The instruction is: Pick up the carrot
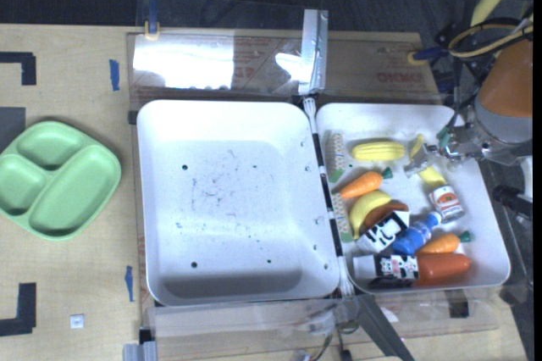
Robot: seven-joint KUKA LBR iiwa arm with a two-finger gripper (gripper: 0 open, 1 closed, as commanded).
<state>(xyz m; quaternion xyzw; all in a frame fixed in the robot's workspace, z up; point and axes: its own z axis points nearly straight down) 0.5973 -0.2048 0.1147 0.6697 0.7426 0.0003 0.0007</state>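
The carrot [360, 183], orange with a small green top, lies at the left side of the right bin [495, 219], just above a banana [373, 207]. My gripper [444, 145] hangs over the bin's upper right part, beside the right end of a yellow corn cob [378, 151]. It stands about a hand's width to the right of the carrot and slightly above it in the view, apart from it. The grey arm with its orange band [512, 84] comes in from the right edge.
The right bin also holds a black-and-white box [386, 229], a blue bottle [417, 236], a small can [445, 202], a second orange piece [439, 244] and a red sausage [439, 266]. The left bin [224, 198] adjoins it. A green divided plate [55, 179] sits far left.
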